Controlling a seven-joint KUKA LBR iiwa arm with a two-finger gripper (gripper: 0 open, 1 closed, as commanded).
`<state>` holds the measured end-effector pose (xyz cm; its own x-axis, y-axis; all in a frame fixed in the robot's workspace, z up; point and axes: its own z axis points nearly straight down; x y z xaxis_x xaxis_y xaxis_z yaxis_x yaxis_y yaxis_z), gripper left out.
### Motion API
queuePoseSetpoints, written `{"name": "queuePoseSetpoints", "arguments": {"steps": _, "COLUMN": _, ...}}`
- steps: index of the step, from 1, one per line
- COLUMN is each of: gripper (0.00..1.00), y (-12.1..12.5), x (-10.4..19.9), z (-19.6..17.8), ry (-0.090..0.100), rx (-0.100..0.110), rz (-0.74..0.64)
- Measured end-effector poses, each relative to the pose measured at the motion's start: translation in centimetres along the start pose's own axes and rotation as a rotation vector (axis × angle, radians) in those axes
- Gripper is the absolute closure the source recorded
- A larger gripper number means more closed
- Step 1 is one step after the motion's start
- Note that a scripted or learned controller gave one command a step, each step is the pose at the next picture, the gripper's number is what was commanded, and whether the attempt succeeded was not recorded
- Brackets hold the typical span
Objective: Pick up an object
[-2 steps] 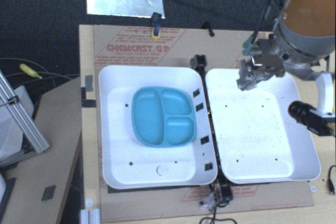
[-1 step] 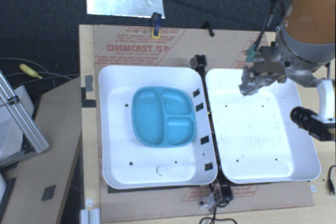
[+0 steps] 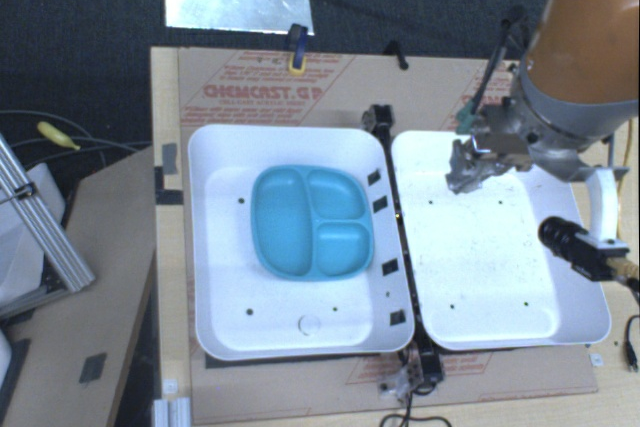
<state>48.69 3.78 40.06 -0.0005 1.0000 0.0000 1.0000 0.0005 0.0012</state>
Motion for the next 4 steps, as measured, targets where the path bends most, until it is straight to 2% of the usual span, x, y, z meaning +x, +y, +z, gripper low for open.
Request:
{"name": "queuePoseSetpoints", "arguments": {"steps": 1, "gripper": 1.00, "y": -0.1, "x": -4.8, "z": 10.6, "ry": -0.002, "rx": 0.009, "rz": 0.005}}
{"name": "queuePoseSetpoints", "arguments": {"steps": 2, "gripper": 1.00, "y": -0.1, "x": 1.1, "z": 10.8, "ry": 0.002, "rx": 0.001, "rz": -0.008}}
{"name": "queuePoseSetpoints", "arguments": {"steps": 3, "gripper": 1.00, "y": -0.2, "x": 9.8, "z": 14.4, "ry": 0.003, "rx": 0.004, "rz": -0.011}}
{"name": "queuePoseSetpoints", "arguments": {"steps": 4, "gripper": 1.00, "y": 4.4, "x": 6.3, "z": 14.3, "ry": 0.000, "rx": -0.003, "rz": 0.002}}
